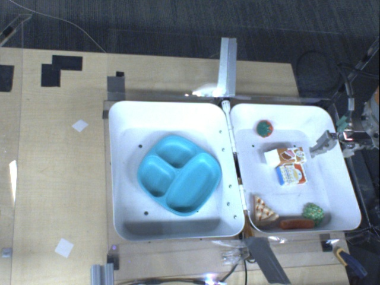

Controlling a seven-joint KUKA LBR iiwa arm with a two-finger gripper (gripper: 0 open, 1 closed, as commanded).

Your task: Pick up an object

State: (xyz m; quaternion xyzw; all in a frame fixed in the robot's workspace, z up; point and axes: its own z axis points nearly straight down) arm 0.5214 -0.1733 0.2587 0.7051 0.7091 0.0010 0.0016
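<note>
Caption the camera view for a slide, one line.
Gripper poised at the right bin's edge above toy food items; blue divided plate sits in the left bin.

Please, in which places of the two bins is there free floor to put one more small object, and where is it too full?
Free: the left bin floor beside the blue divided tray, along its near wall; the right bin middle, between the small carton and the broccoli. Crowded: the near edge, where pizza slice, sausage and broccoli lie close. The gripper sits at the right rim.

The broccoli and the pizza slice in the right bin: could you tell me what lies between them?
In the camera view, a sausage lies along the bin's near wall, between the pizza slice and the broccoli.
</note>
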